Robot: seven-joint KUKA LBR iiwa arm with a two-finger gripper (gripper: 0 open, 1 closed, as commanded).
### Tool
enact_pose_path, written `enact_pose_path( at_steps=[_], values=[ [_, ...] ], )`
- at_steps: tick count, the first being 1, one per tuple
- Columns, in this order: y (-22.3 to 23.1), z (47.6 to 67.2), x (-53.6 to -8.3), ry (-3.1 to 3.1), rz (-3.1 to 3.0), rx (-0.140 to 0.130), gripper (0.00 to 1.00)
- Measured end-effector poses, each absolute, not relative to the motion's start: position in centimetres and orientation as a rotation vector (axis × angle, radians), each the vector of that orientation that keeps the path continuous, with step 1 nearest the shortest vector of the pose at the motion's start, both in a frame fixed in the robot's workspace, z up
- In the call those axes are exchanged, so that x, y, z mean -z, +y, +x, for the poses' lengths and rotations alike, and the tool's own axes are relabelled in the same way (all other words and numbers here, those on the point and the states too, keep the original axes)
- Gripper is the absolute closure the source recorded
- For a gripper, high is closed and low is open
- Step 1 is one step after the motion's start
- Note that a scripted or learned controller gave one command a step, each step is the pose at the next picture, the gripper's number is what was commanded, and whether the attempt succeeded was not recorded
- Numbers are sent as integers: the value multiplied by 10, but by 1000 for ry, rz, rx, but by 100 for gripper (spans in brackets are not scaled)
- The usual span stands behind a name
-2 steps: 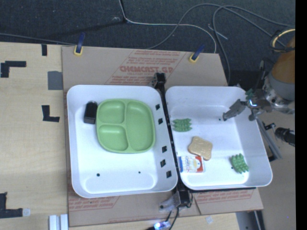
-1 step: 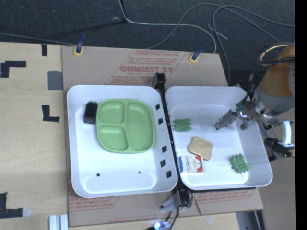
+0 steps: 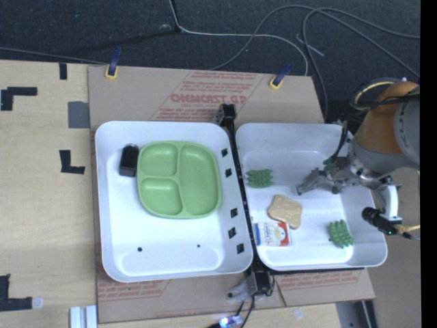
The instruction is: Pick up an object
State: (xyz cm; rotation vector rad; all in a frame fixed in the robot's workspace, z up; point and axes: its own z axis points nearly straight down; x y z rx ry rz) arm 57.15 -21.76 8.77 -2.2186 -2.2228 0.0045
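The two-finger gripper [image 3: 311, 182] is hanging low inside the right shallow white bin [image 3: 287, 137], coming in from the right side of the camera view. Its dark fingers [image 3: 305, 183] are pointing toward the left, and they seem to be spread somewhat apart with nothing between them, though they are small and dark in this view, so I am not fully sure of the width.

The nearest object is the flat tan piece shaped like a slice of toast [image 3: 285, 211]. It is lying just below and a little to the left of the fingers, near but not touching them. Its long axis is running slanted, from upper left to lower right.

The small green ridged toy piece [image 3: 259, 178] is lying further to the left of the fingers, close to the wall between the bins. A second green ridged piece [image 3: 340, 233] is lying to the lower right, behind the fingers. A small white packet with red and blue print [image 3: 272, 234] is resting just beside the lower edge of the toast piece.

In the left white bin [image 3: 109, 203] a light green divided plastic plate [image 3: 179, 180] and a small black block [image 3: 128, 160] are sitting, well apart from the gripper.

I am judging that no object is picked yet, and the coming move is turning on a short shift down the picture toward the toast piece.
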Motion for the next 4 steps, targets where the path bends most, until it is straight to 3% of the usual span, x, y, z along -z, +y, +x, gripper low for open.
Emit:
enact_pose_path(
  at_steps=[1,4],
  values=[
    [-217,573,-101,-2225,-2220,-2,100],
    [-201,571,-259,-2228,-2223,5,100]
  ],
)
